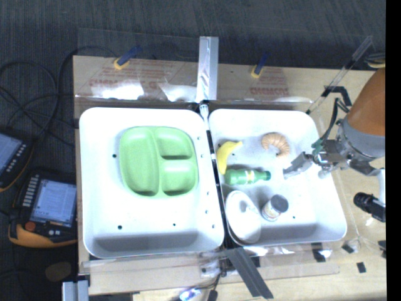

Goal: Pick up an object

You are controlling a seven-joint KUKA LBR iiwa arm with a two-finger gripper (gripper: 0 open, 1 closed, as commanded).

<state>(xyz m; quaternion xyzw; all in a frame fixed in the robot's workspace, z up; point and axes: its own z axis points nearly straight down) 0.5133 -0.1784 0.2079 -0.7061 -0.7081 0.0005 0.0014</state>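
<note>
Nearest the camera, along the front of the right shallow white bin (326, 227), lie a white rounded cup-like object (242, 213) on its side by the bin's left wall and, just to its right, a small can with a dark top (274, 207) standing upright. They sit close together but whether they touch cannot be told.

Behind them, a green plastic bottle (246, 177) lies on its side, its cap pointing right. A yellow banana (225, 153) rests against the bin's left wall, its lower end meeting the bottle's base. Further back and to the right sits a curled tan pastry-like object (277, 142), apart from the rest.

The gripper (299, 165) hangs over the right part of this bin, to the right of the bottle and just below the pastry. Nothing is seen between its fingers; whether they are apart or together cannot be told. The grey arm with an orange band (371, 115) reaches in from the right.

In the left shallow white bin (100, 231), a light green divided plastic tray (156, 160) lies flat near the middle.

At the far edge of the wooden bench (88, 74) lie crumpled clear plastic sheets (125, 83).
</note>
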